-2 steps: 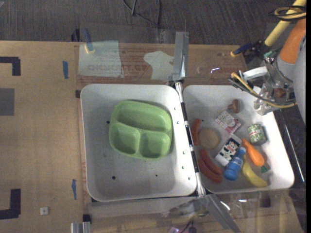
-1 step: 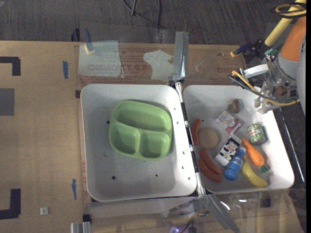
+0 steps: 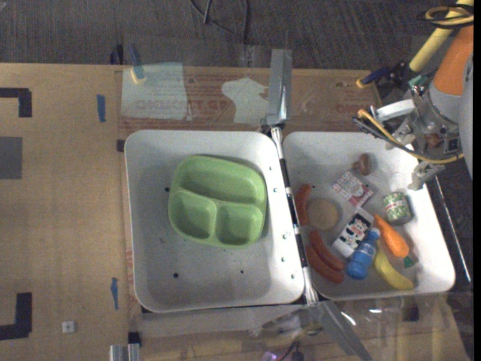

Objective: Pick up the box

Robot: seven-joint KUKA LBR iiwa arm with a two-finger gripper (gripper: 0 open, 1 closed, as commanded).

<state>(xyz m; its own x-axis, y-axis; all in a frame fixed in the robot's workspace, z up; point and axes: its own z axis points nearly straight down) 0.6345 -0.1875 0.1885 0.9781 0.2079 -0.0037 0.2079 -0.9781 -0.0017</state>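
Two small boxes lie in the right bin [image 3: 436, 235]. A pink and white box [image 3: 352, 189] lies flat near the bin's middle. A black and white box [image 3: 353, 234] lies just below it, beside a blue bottle [image 3: 362, 258]. My gripper [image 3: 419, 176] hangs over the bin's upper right edge, above and to the right of a small green can [image 3: 396, 207]. It is well apart from both boxes, and I see nothing held in it.
The left bin [image 3: 150, 262] holds a green divided plate [image 3: 218, 201]. Around the boxes lie a round bun [image 3: 324, 213], red sausages [image 3: 325, 256], a carrot [image 3: 392, 237], a banana [image 3: 394, 271] and a brown lump [image 3: 363, 163]. Cables [image 3: 391, 138] trail from the wrist.
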